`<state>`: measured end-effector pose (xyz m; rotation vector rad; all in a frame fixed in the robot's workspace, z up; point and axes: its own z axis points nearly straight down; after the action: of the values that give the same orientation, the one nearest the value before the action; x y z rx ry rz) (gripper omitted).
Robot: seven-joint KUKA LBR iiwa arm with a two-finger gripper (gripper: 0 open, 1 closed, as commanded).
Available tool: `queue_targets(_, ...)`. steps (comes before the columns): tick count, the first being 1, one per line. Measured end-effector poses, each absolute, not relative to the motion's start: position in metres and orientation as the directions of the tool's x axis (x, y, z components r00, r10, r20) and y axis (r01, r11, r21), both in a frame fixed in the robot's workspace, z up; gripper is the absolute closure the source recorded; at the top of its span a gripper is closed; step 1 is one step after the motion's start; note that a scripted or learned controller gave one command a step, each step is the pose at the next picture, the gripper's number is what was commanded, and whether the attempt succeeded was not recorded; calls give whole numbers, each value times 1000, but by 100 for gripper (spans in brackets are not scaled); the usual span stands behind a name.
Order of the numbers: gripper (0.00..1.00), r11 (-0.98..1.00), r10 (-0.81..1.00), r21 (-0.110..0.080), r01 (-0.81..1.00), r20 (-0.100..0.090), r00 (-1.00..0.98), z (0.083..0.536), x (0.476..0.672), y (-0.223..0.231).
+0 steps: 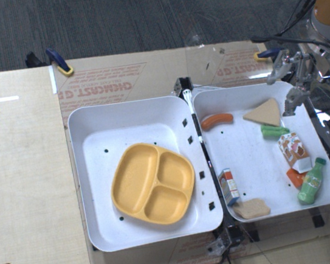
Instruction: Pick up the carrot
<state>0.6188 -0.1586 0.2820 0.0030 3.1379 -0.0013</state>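
Observation:
The carrot (294, 178) is a short orange piece lying near the right bin's (262, 163) right wall. It sits between a small printed carton (295, 150) and a green bottle (311, 182) that covers part of it. My gripper (286, 88) hovers over the far right corner of that bin, well behind the carrot. It is open with nothing between its fingers.
The right bin also holds a red-orange sausage (217, 120), a tan sandwich wedge (264, 113), a green piece (274, 132), a small box (229, 186) and a bread slice (252, 209). A yellow divided plate (153, 183) lies in the left bin (91, 170).

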Motion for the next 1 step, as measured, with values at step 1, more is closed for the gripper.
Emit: queue_targets(1, 0, 988, -152, -1, -152, -3, -988, 209, 537, -110)
